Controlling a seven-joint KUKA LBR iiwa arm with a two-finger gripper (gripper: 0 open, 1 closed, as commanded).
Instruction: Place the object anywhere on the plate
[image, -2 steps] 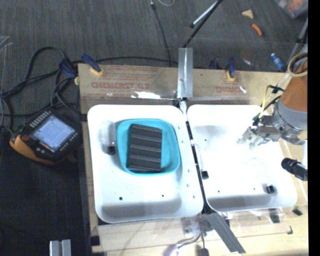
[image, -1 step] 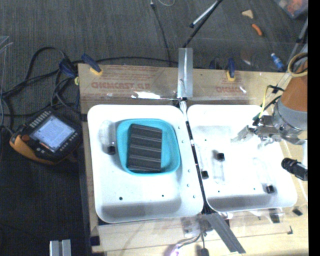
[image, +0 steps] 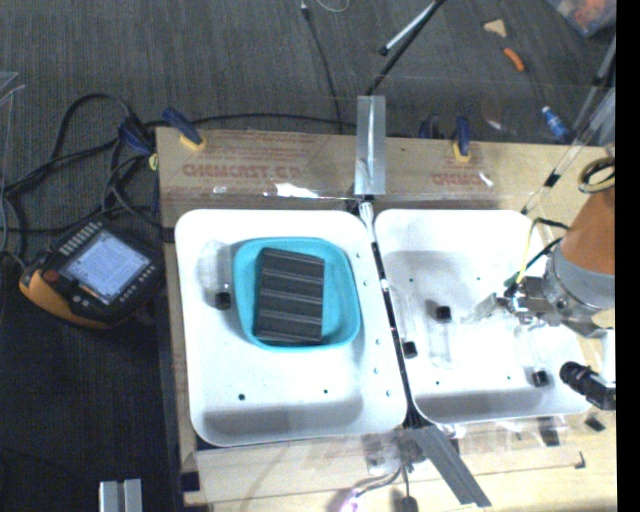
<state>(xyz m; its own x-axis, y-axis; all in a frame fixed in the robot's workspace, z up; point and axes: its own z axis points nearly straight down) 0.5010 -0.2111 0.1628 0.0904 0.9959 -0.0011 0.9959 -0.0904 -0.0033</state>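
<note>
Down front, well below and right of the blue plate (image: 243, 290): grey metal strut (image: 455, 480) crossing the bench edge. Holding the plate: left white bin (image: 200, 400). Flat on the plate, roughly centred, touching nothing else: dark ribbed block (image: 290, 295), so already resting where the task wants it. Just left of the plate, against its rim: some clear plastic thing (image: 210, 265) with a small black bit (image: 222, 297) beside it. Well right of the plate, over the right white bin (image: 470, 405): gripper (image: 505, 300) on the grey arm with the orange band (image: 600, 235). Honestly can't tell whether open or shut, too blurry. Between plate and gripper: tiny black piece (image: 441, 312).
</note>
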